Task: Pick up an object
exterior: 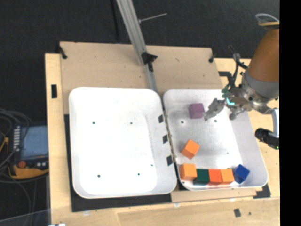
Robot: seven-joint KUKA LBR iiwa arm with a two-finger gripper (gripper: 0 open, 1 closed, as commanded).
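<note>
Two bins (117, 95) side by side on the table (188, 53); the right bin (249, 140) holds blocks (214, 175) along its front wall.

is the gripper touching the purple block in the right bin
Cannot tell. In the camera view the gripper sits right beside the purple block; no plain gap or contact shows.

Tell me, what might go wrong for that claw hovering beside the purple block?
1. The claw sits just right of the purple block, not over it, so closing here would likely grab nothing or nudge the block away.
2. The row of blocks is packed against the right bin's near wall, leaving little room for fingers.
3. The lone orange block lies turned at an angle, so a grip could slip.
</note>
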